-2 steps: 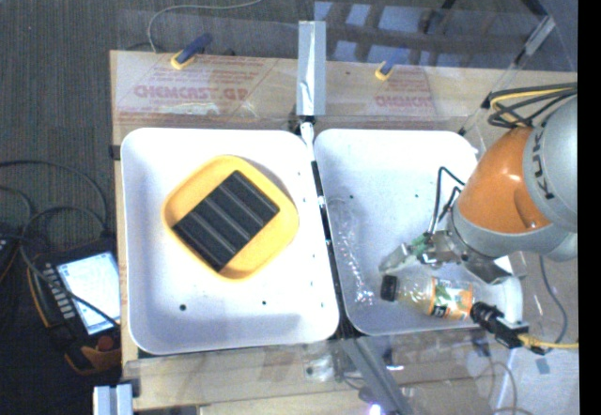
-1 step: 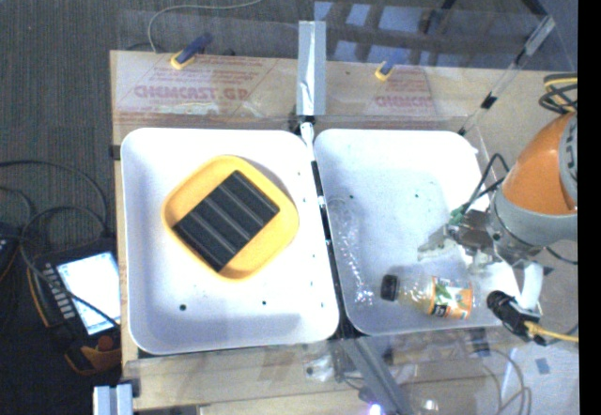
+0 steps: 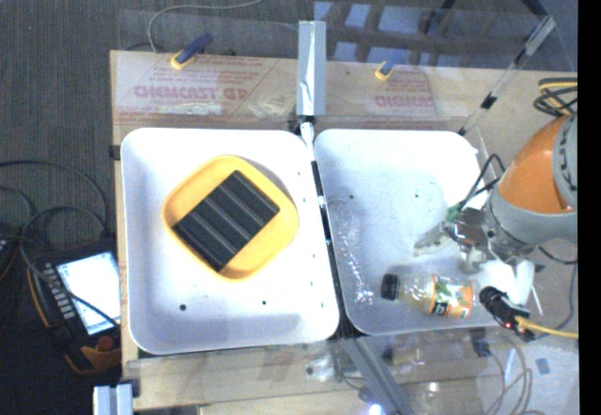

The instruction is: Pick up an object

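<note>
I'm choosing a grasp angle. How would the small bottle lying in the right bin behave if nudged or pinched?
The bottle lies on its side, so a nudge across its length would probably roll it. Its rounded, glossy-looking body may slip between fingers. It looks small and probably light, so it could skid across the smooth white bin floor rather than stay put.

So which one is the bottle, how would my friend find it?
Look at the right white bin, the one the grey and orange arm reaches into. Near its front edge a small bottle lies on its side, dark cap pointing left. It is slim with a colourful label, unlike the big yellow and black thing in the other bin.
</note>
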Controlling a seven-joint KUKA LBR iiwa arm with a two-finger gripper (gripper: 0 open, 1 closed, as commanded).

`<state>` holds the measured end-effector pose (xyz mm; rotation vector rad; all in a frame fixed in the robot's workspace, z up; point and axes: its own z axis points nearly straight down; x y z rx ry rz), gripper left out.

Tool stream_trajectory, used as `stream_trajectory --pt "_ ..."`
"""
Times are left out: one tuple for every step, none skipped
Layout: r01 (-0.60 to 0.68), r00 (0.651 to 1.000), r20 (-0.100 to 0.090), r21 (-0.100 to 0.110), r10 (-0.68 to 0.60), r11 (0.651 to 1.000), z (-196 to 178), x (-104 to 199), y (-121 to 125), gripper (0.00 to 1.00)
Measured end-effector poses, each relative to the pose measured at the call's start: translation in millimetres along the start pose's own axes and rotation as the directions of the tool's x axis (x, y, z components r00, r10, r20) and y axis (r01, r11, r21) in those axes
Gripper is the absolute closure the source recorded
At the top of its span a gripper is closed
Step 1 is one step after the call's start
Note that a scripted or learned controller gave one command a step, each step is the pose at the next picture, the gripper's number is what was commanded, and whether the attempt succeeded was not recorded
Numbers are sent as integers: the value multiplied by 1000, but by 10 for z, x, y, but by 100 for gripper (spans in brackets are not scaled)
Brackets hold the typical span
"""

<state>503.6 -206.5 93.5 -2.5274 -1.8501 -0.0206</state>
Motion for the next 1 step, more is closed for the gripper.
stream_trajectory --pt "342 939 26 -14 -342 940 17 369 -264 0"
